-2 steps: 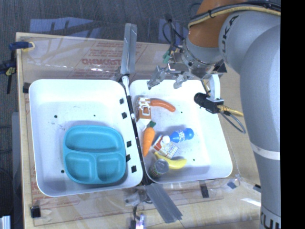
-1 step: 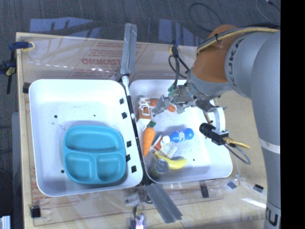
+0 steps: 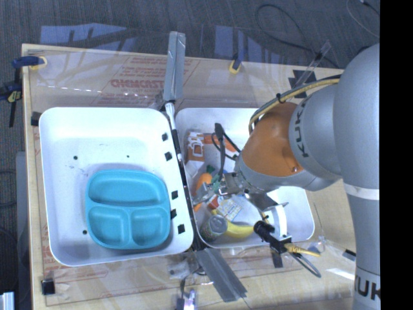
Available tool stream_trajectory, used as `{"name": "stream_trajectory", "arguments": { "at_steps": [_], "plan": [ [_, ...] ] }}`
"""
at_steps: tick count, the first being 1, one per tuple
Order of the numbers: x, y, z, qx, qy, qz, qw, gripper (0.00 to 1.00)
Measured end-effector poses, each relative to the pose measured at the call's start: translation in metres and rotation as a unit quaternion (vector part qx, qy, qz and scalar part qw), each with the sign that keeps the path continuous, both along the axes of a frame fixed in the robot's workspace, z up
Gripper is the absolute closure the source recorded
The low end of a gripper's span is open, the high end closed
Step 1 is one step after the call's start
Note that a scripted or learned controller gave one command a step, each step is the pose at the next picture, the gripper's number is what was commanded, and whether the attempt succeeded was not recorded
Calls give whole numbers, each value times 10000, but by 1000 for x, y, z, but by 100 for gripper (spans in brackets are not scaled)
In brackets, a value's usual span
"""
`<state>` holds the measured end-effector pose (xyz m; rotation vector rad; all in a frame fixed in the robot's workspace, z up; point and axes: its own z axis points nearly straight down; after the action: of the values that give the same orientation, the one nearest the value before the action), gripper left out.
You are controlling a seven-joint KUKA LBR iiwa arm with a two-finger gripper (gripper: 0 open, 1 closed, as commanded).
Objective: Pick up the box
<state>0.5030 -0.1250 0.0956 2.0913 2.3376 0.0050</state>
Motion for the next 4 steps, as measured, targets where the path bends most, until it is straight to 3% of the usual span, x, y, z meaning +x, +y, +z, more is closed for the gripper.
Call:
{"name": "stream_trajectory", "arguments": {
  "at_steps": [1,2,3,4],
  "plan": [
    [-26,-10,75,6,39,-349,9994,0],
    [-26,-36,96,4,32,-100,9999,0],
    [-23,7,1,-48,-42,289,9996,0],
    [-22,6,12,-56,-54,320,9995,100]
  ]
}}
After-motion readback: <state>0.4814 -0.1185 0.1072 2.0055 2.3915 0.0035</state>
